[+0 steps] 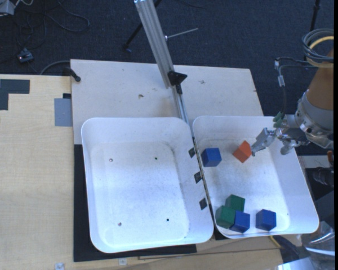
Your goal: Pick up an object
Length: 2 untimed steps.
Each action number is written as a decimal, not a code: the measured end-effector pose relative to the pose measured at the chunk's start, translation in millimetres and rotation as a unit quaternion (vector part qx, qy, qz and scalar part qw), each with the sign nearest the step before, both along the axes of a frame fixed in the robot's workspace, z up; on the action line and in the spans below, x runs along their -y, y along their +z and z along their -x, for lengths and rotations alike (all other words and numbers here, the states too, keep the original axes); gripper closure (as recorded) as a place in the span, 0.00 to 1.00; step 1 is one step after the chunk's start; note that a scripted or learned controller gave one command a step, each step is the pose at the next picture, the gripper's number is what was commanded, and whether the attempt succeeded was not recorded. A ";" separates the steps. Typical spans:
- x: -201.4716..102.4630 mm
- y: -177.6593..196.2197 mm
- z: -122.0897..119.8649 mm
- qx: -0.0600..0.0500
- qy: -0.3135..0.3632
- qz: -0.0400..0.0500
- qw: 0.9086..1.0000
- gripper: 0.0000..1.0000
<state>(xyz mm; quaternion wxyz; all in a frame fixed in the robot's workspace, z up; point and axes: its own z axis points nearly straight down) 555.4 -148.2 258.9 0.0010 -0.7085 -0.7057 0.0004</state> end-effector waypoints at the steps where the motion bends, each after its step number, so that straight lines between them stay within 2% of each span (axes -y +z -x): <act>1: 0.0 -169.1 -53.2 0.001 0.003 0.001 1.000 0.00; 2: -11.4 -168.2 -83.8 0.001 0.003 0.000 1.000 0.00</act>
